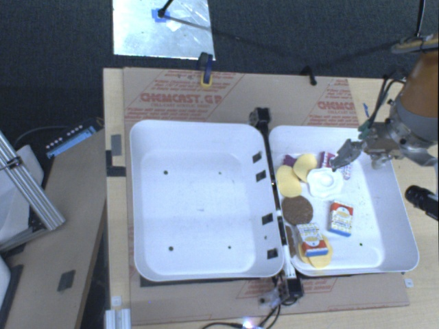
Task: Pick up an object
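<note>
While over the right bin (394,249)
Gripper (345,153): opening can't be made out
White disc (324,181): just below gripper; light, rigid, slippery; pinch its edge

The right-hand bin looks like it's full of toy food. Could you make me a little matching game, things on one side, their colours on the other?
Things in the right bin:
1. round flat disc
2. small carton
3. fried-egg piece
4. pair of round slices

Colours:
A. red and white
B. white with a pale centre
C. brown
D. pale yellow

Pairs: 1-C, 2-A, 3-B, 4-D

The end effector hangs just above the fried-egg piece.
</note>
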